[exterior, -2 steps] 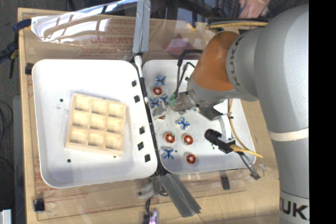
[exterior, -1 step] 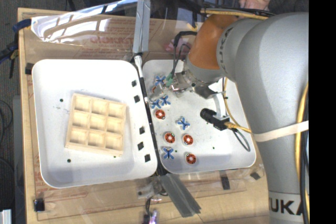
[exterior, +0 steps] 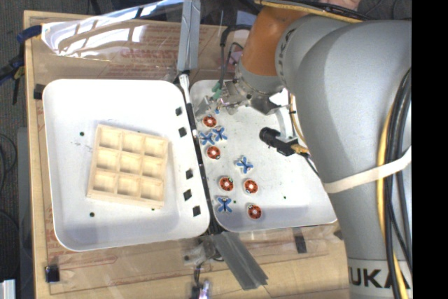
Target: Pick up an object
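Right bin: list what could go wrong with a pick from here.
1. The red discs and blue crosses lie tightly packed in the right bin's upper left, so a grab may catch two pieces or shove neighbours.
2. The gripper works near the bin's wall by the divider, and it may strike the rim.
3. The pieces look small and flat, so they may slip out.

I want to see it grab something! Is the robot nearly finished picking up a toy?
Not yet. The arm has reached the top of the right bin, with its gripper low near the top red disc. I can't see anything held. The red discs and blue crosses lie in the bin, so grabbing and lifting remain.
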`<state>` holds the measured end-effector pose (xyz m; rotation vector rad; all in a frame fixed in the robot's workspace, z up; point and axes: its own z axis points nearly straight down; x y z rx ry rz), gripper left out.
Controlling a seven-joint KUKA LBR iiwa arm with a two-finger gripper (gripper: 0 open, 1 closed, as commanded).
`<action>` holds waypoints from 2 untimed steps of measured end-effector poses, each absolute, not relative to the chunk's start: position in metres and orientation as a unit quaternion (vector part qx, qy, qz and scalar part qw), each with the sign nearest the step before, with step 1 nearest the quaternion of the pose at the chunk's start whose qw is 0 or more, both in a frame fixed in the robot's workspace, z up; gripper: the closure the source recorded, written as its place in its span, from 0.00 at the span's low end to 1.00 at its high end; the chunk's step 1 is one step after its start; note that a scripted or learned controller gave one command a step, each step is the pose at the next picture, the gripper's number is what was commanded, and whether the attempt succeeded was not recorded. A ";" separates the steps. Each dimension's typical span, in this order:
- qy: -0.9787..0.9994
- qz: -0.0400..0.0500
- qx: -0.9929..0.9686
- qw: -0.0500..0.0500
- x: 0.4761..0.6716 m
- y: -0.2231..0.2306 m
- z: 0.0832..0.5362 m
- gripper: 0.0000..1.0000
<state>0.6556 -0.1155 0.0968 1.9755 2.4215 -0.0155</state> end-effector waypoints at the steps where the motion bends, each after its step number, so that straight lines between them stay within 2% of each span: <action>1: 0.808 -0.004 0.589 0.012 0.601 -0.117 0.100 0.00; 2: 0.790 -0.005 0.613 0.005 0.651 -0.120 0.094 0.00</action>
